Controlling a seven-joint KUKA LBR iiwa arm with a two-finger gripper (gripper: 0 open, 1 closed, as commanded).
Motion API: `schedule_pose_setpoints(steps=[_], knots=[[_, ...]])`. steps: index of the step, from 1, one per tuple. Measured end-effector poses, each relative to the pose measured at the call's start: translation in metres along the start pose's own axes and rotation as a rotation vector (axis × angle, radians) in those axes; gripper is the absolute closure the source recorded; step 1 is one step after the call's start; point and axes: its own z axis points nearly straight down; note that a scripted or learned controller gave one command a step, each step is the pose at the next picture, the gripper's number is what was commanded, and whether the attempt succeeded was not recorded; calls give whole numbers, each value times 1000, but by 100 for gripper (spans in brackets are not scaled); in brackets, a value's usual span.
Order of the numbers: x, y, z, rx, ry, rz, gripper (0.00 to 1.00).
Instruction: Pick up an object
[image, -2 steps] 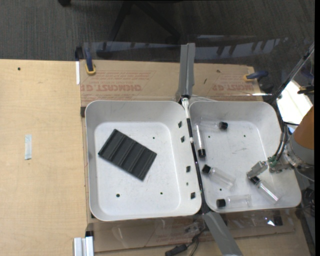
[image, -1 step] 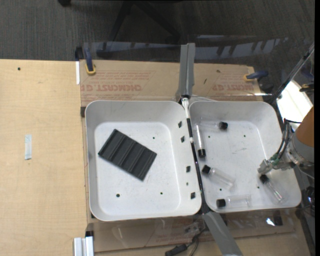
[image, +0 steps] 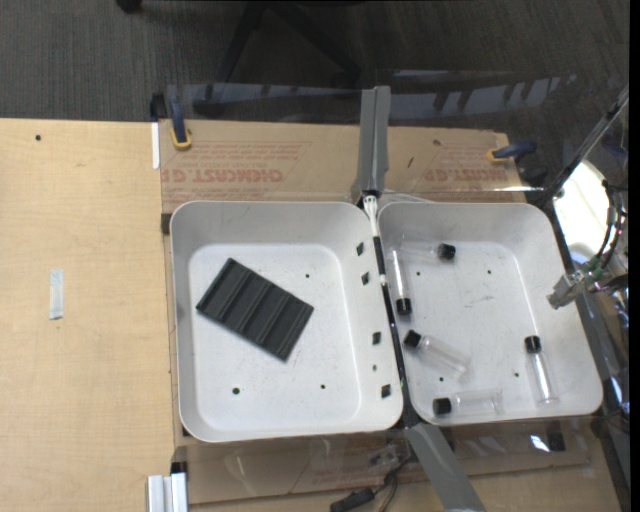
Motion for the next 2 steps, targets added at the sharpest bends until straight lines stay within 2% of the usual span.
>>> schedule_pose_setpoints(steps=[1, 2], knots=[[54, 64, -16, 0, 1, 18, 100], [109, 113, -13, 1, 0, -57, 100]])
